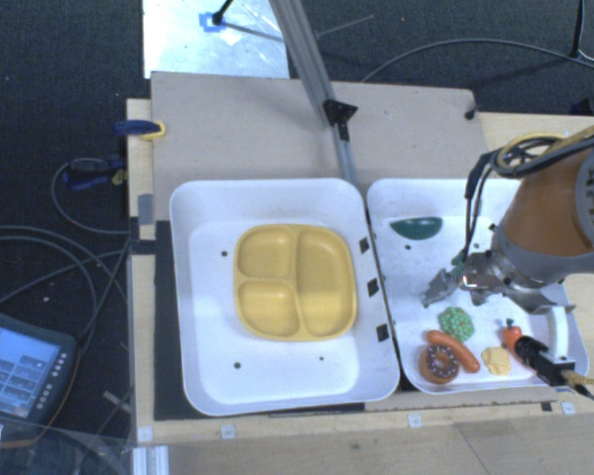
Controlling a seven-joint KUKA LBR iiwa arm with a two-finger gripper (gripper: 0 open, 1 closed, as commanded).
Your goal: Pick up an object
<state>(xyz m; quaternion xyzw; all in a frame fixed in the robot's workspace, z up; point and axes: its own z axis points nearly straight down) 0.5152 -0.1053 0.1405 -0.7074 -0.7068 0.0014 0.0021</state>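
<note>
The right bin (404, 198) holds several small toy foods. A dark green bowl-shaped piece (416, 228) lies near its far side. At the near end are a light green lumpy piece (456, 322), a red-orange sausage (453, 349), a chocolate donut (440, 365), a pale yellow piece (496, 361) and a small orange-red piece (513, 336). My gripper (444, 287) hangs over the middle of this bin, just above and left of the light green piece. I see nothing held in it.
In the left bin (193, 295) lies a yellow divided plate (296, 281). A grey pole (312, 62) slants over the bench behind the bins. The arm's orange band (554, 211) covers the right bin's right side.
</note>
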